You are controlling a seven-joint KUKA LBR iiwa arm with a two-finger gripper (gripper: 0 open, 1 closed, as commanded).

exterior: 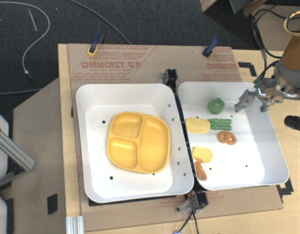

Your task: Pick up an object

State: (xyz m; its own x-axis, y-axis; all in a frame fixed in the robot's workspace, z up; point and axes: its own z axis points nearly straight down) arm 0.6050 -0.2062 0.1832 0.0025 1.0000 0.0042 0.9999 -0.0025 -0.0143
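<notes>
1. Hovering over the right bin, my gripper has its fingers spread open, gripping nothing.
2. I see the green toy lying in that bin, just beside the fingers, apart from them, toward the left bin.

**Arm and gripper pose, overhead slant view**

Reaching in from the right edge, above the upper right corner of the right bin. Orange band on the arm above a grey wrist. Gripper pointing down and leftward, two fingers spread apart, nothing between them.
</notes>
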